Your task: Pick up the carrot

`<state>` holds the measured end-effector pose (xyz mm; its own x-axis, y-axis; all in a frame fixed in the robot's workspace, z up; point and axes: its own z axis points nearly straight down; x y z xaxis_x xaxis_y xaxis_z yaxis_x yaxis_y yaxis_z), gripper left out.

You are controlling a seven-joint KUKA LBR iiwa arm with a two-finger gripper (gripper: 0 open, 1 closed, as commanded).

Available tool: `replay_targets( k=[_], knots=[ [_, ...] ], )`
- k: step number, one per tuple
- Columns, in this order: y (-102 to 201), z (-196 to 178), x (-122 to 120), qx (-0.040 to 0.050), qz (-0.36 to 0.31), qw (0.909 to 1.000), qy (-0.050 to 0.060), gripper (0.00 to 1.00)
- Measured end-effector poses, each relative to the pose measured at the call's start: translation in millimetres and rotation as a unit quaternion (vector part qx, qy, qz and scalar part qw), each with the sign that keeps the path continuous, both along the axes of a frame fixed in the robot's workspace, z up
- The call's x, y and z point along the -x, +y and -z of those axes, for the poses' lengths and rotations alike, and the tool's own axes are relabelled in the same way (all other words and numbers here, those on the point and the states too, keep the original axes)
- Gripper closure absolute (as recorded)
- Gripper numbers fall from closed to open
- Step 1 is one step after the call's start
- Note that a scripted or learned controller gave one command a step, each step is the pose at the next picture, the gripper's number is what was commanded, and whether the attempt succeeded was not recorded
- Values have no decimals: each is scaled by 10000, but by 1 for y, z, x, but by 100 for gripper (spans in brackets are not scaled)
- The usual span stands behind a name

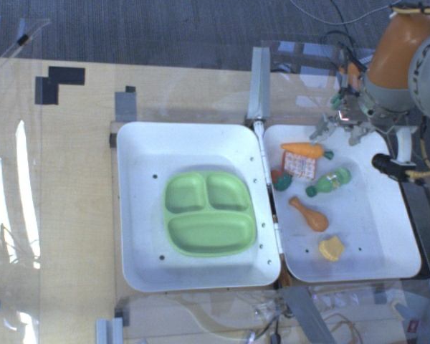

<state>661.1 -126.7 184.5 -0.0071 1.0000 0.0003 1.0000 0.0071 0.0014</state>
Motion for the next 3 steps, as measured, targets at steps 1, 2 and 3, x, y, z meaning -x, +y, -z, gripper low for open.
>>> replay_targets(
  k=[1,2,3],
  knots=[
    [6,84,-11,0,-453,9990,-28,0],
    [7,76,-10,-8,-481,9988,25,100],
    [81,0,-10,-1,1083,9941,-12,100]
  ],
)
